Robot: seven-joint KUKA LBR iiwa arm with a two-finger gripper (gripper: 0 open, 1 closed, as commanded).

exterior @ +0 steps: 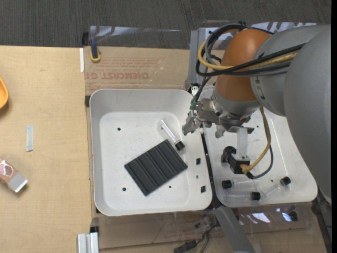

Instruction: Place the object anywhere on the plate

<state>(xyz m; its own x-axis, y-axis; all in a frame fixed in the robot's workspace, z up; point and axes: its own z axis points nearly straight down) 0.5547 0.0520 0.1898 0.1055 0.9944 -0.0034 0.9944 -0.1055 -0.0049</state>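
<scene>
A dark ribbed rectangular plate (pixel 156 167) lies at a slant on the floor of the left white bin (pixel 105 141). A small clear tube with a black cap (pixel 170 134) lies just beyond the plate's upper right corner, its cap end almost touching the plate. My gripper (pixel 190 125) hangs over the left bin's right side, a little to the right of the tube, under the orange-banded wrist (pixel 239 62). Nothing visibly sits in it.
The right bin (pixel 300 167) holds several small black pieces (pixel 255 195) and a clear rod, partly under the arm. A yellow-and-black cable (pixel 237 162) dangles from the wrist. On the wooden bench to the left lie a grey strip (pixel 29 138) and a packet (pixel 11 175).
</scene>
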